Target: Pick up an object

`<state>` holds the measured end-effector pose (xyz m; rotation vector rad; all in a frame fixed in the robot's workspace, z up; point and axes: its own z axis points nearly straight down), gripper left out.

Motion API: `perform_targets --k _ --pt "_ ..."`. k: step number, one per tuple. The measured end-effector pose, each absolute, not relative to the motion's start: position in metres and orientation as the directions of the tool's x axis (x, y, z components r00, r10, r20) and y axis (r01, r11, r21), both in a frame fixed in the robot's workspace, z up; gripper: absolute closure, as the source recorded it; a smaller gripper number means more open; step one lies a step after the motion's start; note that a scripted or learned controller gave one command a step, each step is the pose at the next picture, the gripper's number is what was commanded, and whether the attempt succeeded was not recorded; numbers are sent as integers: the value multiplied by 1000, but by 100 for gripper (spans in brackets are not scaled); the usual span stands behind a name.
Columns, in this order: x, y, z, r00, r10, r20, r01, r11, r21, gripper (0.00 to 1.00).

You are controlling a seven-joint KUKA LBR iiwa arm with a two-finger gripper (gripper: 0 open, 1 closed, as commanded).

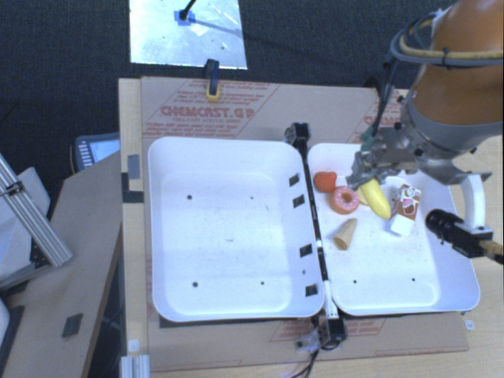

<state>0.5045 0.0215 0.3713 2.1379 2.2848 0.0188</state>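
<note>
The right bin (409,290) holds a small cluster of toy foods in its upper half. A red tomato-like piece (324,181) lies nearest the divider, with a pink donut (344,200) just below it. A yellow banana (377,198) lies to the donut's right. A tan cone (345,232) rests below the donut. A small white and red carton (407,201) and a white block (400,225) sit right of the banana. My gripper (367,173) hangs over the banana's upper end, close to the tomato piece; its tips are hidden among the metal parts.
The left bin (228,227) lies beside the right one, with a black hinged divider (307,211) between them. A yellow and black clamp (212,81) sits at the bench's back edge. The lower half of the right bin has free room.
</note>
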Motion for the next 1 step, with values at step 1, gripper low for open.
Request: perform_targets --k 1 --pt "505 22 382 -75 997 -2 997 75 19 100"
